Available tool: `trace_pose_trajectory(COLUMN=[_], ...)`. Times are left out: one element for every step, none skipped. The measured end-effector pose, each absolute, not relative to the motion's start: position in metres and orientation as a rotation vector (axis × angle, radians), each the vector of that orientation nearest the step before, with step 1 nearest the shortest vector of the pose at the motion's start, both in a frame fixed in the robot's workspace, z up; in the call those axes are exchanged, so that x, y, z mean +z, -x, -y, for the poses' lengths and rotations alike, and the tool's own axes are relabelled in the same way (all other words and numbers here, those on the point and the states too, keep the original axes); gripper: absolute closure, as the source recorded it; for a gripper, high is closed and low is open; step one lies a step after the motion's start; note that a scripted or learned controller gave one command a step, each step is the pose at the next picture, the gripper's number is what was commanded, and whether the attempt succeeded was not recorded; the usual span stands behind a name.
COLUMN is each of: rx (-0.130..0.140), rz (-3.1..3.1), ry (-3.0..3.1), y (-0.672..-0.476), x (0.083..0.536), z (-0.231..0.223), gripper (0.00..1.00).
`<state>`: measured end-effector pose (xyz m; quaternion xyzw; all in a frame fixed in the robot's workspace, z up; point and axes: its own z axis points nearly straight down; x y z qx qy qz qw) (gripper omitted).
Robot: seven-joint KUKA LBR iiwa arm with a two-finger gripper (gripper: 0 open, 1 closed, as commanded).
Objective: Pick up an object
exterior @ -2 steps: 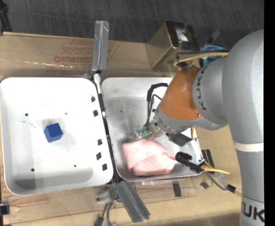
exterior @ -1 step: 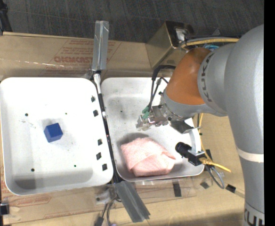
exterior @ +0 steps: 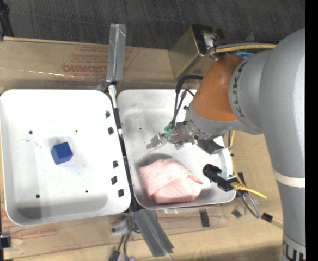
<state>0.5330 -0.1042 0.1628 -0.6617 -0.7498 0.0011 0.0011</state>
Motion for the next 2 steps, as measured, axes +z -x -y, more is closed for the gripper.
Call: trace_pose_trajectory(rx=[0.003, 0.006], rz=[2.537, 2.536], ry=[1.844, 1.840], y=[-0.5081, -0.5084], x=[0.0895, 0.0976], z=[0.0929, 0.0933], gripper=[0.00, 1.00])
